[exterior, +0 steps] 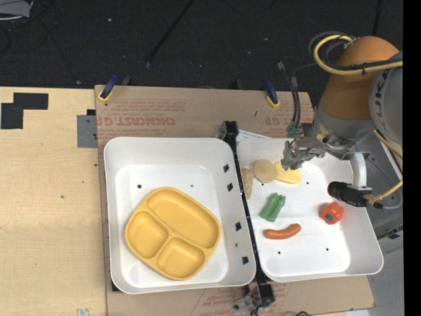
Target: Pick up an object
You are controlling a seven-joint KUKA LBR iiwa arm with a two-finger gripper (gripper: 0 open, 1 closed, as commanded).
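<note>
Over the right bin's (368,259) far-left corner, gripper (294,160) fingers — can't tell their state — hover above a thin, probably light yellow slice (289,176); I'd pinch its edges.

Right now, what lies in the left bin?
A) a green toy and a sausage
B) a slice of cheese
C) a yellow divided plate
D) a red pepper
C: the yellow divided plate lies alone in the left bin; the small food toys are all in the right bin.

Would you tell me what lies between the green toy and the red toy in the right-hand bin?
In the camera view, nothing lies between the green toy and the red toy: that stretch is bare white bin floor. The sausage sits lower, below that line.
</note>
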